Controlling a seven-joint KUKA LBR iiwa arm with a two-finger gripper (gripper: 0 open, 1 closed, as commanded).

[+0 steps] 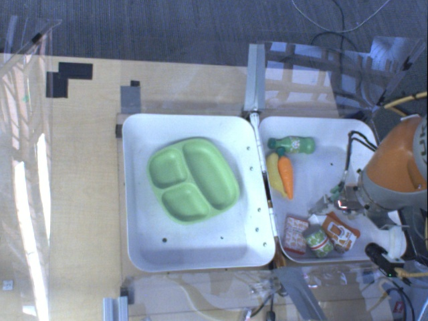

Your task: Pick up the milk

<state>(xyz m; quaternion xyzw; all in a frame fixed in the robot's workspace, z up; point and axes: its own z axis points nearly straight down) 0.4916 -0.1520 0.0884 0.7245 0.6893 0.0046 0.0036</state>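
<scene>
Milk carton, small, orange with white panels (342,233), lies flat in the right shallow white bin (314,172), close to its near rim. Its long axis runs diagonally, from upper left to lower right in the view; which end is the top cannot be determined. A round green item (319,243) touches its left side, with a pale red-and-white packet (295,233) beyond. The two-finger gripper (341,204) is just above the carton in the view; its opening and any hold cannot be determined. Open bin floor lies left of the gripper.
</scene>
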